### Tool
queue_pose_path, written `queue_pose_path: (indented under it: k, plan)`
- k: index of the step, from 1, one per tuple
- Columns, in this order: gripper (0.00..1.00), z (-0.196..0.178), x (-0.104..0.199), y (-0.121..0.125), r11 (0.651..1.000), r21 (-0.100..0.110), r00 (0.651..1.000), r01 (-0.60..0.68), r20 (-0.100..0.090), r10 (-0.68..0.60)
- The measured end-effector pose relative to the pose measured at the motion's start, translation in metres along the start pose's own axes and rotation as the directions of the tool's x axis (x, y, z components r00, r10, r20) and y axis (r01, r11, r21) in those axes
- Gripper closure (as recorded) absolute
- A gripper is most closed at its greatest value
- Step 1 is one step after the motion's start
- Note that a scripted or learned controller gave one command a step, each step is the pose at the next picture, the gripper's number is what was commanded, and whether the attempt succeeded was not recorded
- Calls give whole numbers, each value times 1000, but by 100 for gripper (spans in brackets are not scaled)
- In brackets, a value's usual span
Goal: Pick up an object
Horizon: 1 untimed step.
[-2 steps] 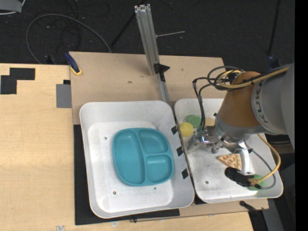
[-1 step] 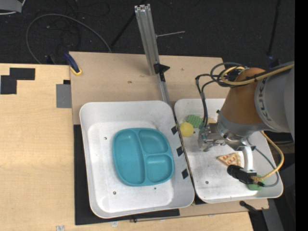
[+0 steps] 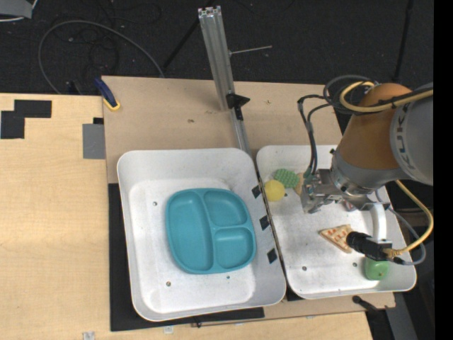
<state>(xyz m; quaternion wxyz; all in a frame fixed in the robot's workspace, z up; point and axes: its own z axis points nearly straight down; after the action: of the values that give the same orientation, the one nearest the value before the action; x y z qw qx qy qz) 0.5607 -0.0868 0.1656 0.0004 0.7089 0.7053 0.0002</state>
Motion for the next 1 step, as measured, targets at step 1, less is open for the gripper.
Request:
queue_pose_path:
  k: [1]
  plan:
    - [100,-52,8,-5,1000,-1,1000,6,0,-6]
